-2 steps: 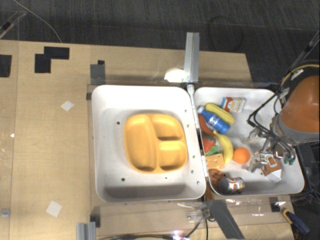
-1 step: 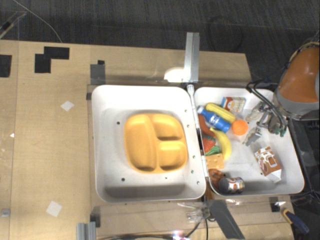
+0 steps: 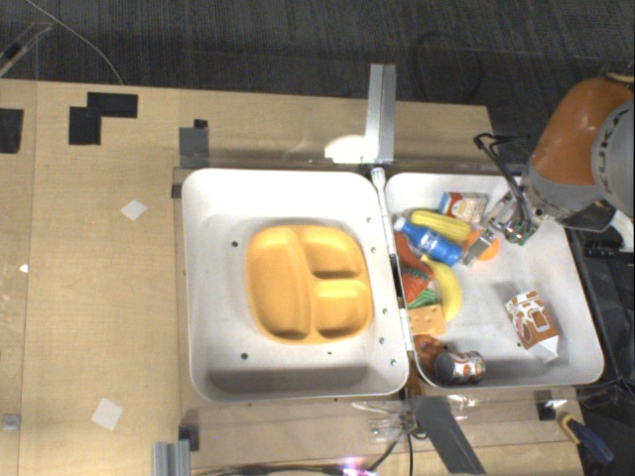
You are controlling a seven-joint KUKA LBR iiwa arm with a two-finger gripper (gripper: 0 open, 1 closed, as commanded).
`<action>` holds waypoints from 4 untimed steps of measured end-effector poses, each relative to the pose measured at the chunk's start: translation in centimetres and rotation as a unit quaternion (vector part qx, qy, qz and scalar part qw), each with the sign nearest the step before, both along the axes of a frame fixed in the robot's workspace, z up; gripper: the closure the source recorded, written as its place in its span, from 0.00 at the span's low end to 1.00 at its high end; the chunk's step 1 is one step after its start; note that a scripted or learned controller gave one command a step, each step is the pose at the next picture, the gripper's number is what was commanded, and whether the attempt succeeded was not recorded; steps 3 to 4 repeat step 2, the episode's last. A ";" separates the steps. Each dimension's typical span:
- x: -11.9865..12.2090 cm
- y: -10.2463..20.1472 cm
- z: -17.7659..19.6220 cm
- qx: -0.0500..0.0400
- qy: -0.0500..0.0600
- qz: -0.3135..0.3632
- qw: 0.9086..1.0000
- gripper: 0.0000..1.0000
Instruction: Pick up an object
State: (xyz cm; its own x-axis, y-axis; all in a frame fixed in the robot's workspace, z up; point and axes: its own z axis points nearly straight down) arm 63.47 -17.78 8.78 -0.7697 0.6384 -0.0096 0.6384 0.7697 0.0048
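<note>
The arm enters from three o'clock and its gripper [image 3: 493,234] hangs low in the upper part of the right bin [image 3: 575,296], tips right against the cluttered pile at the bin's ten o'clock corner. The step in hand looks like the closing-in on a target — no object is lifted yet, and whether the jaws are apart or together cannot be told from this slant. The likeliest pick lies at the tips: a small orange piece [image 3: 483,250] just beside them, with the blue bottle [image 3: 430,243] at its nine o'clock and a yellow banana [image 3: 441,226] lying across the bottle's top. A second banana [image 3: 448,291] curves down toward six o'clock, well apart from a small carton [image 3: 532,320] at the bin's four o'clock and a dark can [image 3: 458,367] at its bottom edge. The left bin [image 3: 208,266] holds a yellow divided tray [image 3: 308,281]. Next — judging from the crowding — the gripper should settle around one item alone, then rise straight up; neighbours touching could be dragged along or nudge the grasp off.
</note>
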 end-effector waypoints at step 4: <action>2.7 7.0 10.6 0.004 -0.001 -0.269 0.963 1.00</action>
